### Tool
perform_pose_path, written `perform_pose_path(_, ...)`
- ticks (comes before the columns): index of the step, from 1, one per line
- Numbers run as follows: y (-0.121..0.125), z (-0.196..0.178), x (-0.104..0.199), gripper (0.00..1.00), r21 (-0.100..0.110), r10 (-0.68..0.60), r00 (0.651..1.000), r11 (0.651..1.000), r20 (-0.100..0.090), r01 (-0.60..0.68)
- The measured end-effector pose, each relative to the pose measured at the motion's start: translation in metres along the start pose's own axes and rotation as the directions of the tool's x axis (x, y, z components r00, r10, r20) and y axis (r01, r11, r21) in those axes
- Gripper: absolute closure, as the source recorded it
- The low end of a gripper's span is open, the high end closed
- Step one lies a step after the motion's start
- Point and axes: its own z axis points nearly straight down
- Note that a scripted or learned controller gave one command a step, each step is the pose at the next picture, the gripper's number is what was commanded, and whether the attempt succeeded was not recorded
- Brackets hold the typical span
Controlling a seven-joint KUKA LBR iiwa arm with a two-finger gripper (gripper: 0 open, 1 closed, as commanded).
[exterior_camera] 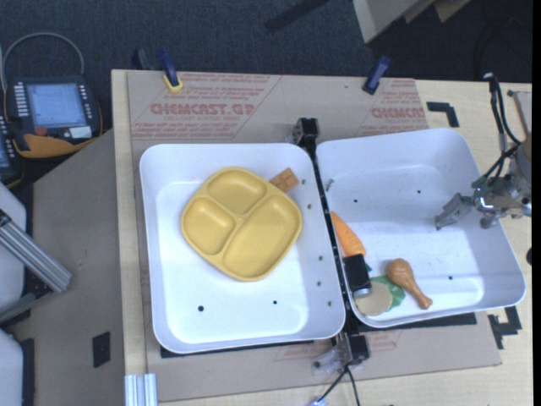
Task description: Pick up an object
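The right bin (406, 163) holds a small group of objects at its front left. An orange carrot-shaped piece (347, 235) lies along the left wall. A black block (357, 272) sits just in front of it, beside a pale green and beige round piece (377, 300). A brown toy drumstick (408, 281) lies to their right. My gripper (467, 210) hangs over the right side of this bin, well to the right of and apart from those objects, with nothing seen in it.
The left bin (169, 260) carries a yellow divided plate (242, 222), with a small brown block (284, 179) at the plate's far right edge. A ridge (319, 218) separates the two bins. Cables hang at the right edge near the arm (507, 155).
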Motion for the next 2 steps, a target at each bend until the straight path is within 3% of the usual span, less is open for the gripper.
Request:
perform_pose_path(1, 0.008, 0.059, 0.004, 0.00, 0.000, -0.001, 1.000, 1.000, -0.002, 0.001)
perform_pose_path(2, 0.012, 0.088, 0.007, 0.00, -0.008, -0.004, 1.000, 1.000, -0.006, 0.004)
